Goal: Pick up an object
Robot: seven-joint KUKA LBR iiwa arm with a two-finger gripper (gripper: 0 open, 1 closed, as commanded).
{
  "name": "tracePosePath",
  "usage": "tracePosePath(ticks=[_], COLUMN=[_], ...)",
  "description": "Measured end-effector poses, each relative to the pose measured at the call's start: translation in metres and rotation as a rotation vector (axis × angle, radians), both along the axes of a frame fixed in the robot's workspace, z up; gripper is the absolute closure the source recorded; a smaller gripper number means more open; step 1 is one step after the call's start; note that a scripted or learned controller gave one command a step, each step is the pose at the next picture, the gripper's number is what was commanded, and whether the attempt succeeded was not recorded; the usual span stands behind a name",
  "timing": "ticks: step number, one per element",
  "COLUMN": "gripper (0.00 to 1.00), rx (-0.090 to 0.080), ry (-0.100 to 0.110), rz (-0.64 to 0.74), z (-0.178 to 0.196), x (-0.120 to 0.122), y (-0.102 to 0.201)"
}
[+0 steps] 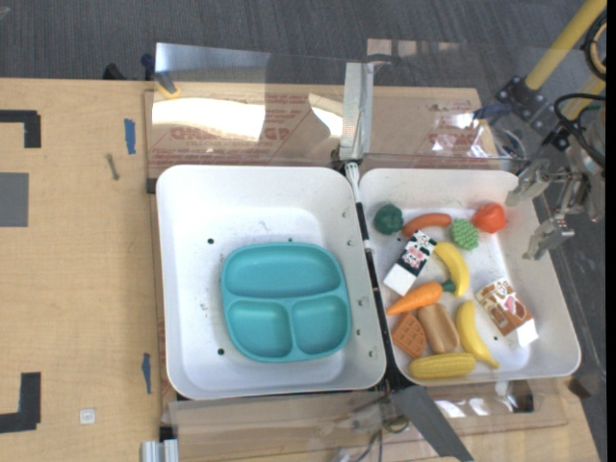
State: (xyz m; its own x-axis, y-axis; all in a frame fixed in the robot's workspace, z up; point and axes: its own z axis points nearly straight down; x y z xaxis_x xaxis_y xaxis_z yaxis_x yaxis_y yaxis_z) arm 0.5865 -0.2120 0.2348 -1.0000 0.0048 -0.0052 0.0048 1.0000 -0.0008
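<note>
The right bin [563,345] holds several toy foods. Among them are a red tomato [490,218], a green bumpy piece [464,234], a dark green vegetable [389,218], a small milk carton [411,263], a carrot [416,297], two bananas [454,268] [474,333], a corn cob [442,365] and a brown-and-white snack box [505,308]. My gripper [532,216] hangs over the right bin's upper right rim, just right of the tomato. Its two grey fingers stand apart, open, with nothing between them.
The left bin [183,258] holds a teal divided plate [286,299]. A waffle [408,335] and a brown bread roll [440,327] lie between the carrot and the corn. A clear upright panel [358,114] stands behind the bins.
</note>
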Motion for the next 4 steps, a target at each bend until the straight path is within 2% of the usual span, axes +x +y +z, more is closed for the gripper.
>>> tracePosePath(ticks=[1, 2, 3, 4], gripper=[0.00, 0.00, 0.00, 0.00], rx=[-0.003, -0.007, 0.000, 0.003], ry=[-0.005, -0.016, -0.006, -0.006], rz=[0.178, 0.060, -0.081, -0.369], z=[-0.136, -0.144, -0.109, -0.145], x=[-0.040, -0.084, -0.005, -0.050], y=[0.030, 0.074, 0.112, 0.118])
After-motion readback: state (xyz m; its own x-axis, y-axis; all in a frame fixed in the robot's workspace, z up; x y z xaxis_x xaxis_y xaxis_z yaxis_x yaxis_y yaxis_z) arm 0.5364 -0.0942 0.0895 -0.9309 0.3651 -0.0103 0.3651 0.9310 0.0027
